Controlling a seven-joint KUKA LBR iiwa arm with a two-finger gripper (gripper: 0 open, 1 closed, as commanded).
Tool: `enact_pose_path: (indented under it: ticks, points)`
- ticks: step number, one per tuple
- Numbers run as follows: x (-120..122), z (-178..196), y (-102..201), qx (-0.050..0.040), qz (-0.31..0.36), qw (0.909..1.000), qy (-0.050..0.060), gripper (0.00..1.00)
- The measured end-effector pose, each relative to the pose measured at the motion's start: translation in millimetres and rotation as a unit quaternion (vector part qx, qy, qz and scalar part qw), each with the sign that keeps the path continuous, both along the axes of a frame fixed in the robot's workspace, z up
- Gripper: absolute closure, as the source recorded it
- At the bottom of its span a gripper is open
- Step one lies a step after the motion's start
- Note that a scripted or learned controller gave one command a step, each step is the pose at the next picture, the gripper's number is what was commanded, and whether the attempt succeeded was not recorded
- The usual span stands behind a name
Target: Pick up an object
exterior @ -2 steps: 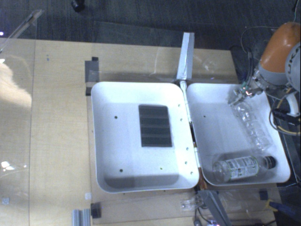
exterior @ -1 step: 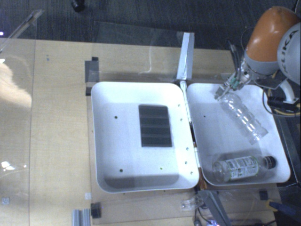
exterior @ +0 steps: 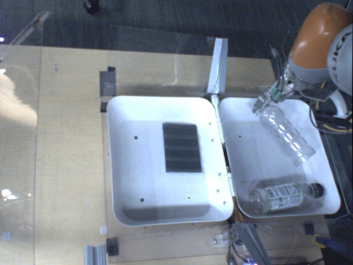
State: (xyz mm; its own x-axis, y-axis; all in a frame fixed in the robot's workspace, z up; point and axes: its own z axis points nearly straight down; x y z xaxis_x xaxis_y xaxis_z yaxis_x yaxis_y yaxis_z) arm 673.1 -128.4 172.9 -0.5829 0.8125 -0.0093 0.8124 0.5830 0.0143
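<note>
At the right bin's far edge, hung gripper over clear bottle's upper end, grip unclear, long axis slanting down-right.

Overhead, slanted — both bins

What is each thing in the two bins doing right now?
Ribbed clear bottle: lying slantwise in the right bin, its upper end at the gripper.
Labelled clear bottle: lying on its side along the right bin's near edge, dark cap on.
Dark ridged block: lying flat in the left bin.
</note>
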Motion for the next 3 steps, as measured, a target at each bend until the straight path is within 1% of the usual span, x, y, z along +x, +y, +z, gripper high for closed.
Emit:
enact_pose_path:
  ticks: [1, 2, 3]
  points:
    - [-21, -2, -77, -0.0013, 0.003, 1.0000, 0.004, 1.00]
    - [-22, 34, -19, 0.0003, -0.072, 0.9974, 0.004, 1.00]
    - [-3, 25, 20, -0.0004, 0.001, 1.0000, 0.004, 1.00]
